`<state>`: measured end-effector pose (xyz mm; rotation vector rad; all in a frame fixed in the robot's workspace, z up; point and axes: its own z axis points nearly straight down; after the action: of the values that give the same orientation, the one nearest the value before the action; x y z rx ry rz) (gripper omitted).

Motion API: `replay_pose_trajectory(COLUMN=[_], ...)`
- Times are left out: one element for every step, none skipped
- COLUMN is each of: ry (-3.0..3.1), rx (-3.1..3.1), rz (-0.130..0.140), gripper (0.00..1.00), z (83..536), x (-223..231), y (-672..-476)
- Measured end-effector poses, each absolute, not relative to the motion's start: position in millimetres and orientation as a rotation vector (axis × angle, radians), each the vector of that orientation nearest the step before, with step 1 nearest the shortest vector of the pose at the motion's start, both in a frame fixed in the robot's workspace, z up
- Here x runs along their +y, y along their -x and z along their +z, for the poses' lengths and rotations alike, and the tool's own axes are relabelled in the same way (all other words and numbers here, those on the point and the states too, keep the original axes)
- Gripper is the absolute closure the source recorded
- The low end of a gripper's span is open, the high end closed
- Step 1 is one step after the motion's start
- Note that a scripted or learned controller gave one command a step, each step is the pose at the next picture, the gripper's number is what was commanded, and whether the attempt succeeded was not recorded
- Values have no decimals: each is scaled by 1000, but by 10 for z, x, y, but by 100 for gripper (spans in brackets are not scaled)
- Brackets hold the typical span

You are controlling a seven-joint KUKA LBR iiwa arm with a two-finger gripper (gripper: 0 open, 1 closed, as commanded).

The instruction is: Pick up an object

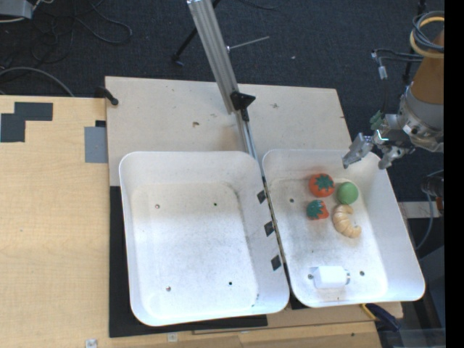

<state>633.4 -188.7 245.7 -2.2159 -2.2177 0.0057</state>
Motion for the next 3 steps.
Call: replay_pose_trajectory(ry=[2216,2217,2217], rx=[-2224,-2218,-2218], rz=[3,6,6], gripper=[0,0,0], z=[2486,2034,1591], x=[-1885,-1925,-1941], y=[-6343,-6365,-6386])
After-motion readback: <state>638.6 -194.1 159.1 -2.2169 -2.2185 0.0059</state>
